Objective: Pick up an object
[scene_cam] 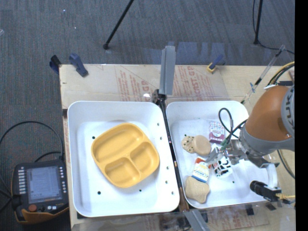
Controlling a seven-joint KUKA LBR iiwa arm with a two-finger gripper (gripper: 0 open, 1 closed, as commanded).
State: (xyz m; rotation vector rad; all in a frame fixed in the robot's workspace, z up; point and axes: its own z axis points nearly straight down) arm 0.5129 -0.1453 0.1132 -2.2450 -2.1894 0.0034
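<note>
Two white bins sit side by side on the table (110,83). The left bin (77,129) holds one thing: a yellow three-compartment plate (125,154), lying flat near the middle, tilted slightly.

The right bin (192,110) holds about five small things, clustered left of centre:
- one tan cookie-shaped toy with dark spots (188,144), at 9 o'clock of the cluster
- one rounded tan piece (202,145) touching it at its 3 o'clock
- one purple-and-white packet (216,131) at 12 o'clock, near the bin's back wall
- one small white carton with orange and blue print (201,171), in the middle
- one tan blob-shaped piece (197,189) at 6 o'clock, just below the carton, near the front wall

One black-and-white patterned object (222,166) sits at 3 o'clock of the carton, right under the hand (225,154). The hand is low over the bin, close to this object; possibly touching it, but the wrist hides the contact. Cannot tell how far the hand is spread or if it grips anything.

The arm's orange band (270,112) comes in from 3 o'clock, with a black cable (225,117) looping above the packet.

Around: one teach pendant (41,184) on the floor at 8 o'clock, one blue clamp (78,64) at the table's 11 o'clock corner, one yellow-and-blue clamp (214,64) at 1 o'clock, one grey upright post (167,71) between the bins at the back.
</note>
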